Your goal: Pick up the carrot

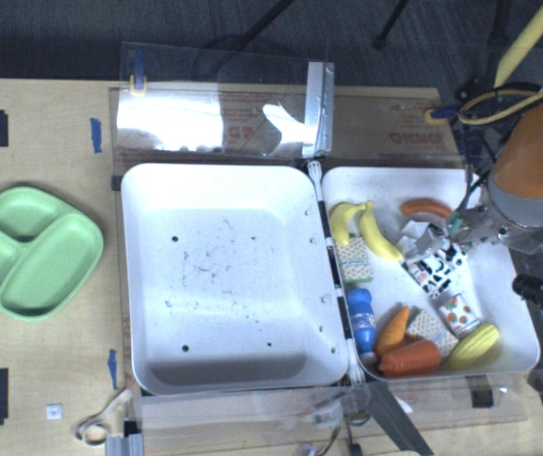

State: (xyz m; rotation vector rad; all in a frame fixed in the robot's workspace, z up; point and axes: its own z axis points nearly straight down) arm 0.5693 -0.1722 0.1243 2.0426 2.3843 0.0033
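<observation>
Orange carrot (395,325) lies just right of blue bottle (360,317), touching red-orange piece (410,357) lower right of bottle. My gripper (450,236) hangs well up-right of bottle, above black-and-white pack (438,272); spread or closed, can't tell. Best plan, I judge: descend across carrot's middle, clear of bottle.

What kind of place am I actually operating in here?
Most likely a robotics lab bench set up for bin-picking trials. Two shallow white bins sit side by side on a wooden bench, toy food such as a carrot and banana fills the right one, and tripod legs stand behind.
</observation>
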